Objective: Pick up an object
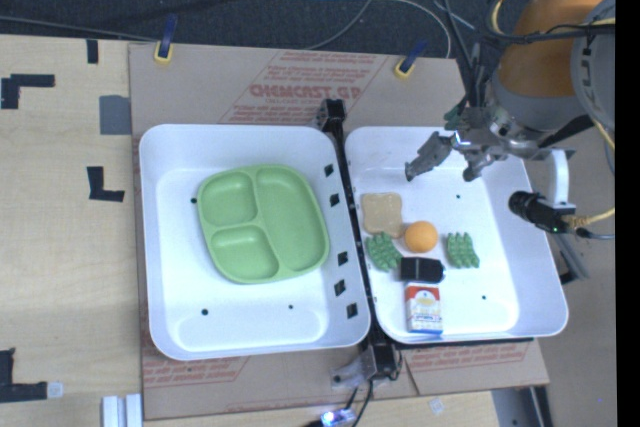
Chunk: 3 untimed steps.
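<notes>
The gripper (pixel 443 163) hangs over the far part of the right bin (pixel 500 225), its fingers (pixel 418 165) spread wide with nothing between them, as if poised to drop onto something. The likely targets cluster nearer and to its left: a tan square sponge (pixel 381 212), an orange ball (pixel 421 236), two green pieces (pixel 461 250), a black block (pixel 421 269) and a small carton (pixel 424 308). The left bin (pixel 170 215) holds a green divided plate (pixel 262 222), well apart from the arm.
</notes>
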Motion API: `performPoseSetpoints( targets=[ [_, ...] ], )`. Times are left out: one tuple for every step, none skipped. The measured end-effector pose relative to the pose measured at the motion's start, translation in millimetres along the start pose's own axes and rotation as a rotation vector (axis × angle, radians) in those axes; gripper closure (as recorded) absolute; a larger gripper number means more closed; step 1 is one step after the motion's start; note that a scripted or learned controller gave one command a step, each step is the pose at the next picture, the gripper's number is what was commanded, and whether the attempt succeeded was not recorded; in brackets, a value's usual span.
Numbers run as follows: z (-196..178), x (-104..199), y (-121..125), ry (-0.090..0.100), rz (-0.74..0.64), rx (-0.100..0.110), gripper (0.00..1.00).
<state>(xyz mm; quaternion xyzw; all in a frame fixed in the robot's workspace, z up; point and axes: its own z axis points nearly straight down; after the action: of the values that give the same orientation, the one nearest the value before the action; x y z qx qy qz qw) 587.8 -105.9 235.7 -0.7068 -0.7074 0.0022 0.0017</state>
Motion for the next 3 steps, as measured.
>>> performPoseSetpoints(
  targets=[
    [47,3,-8,0.000,0.000,0.001,0.00],
    [97,0,-18,0.000,0.000,0.001,0.00],
    [84,1,-16,0.001,-0.002,-0.003,1.00]
  ],
)
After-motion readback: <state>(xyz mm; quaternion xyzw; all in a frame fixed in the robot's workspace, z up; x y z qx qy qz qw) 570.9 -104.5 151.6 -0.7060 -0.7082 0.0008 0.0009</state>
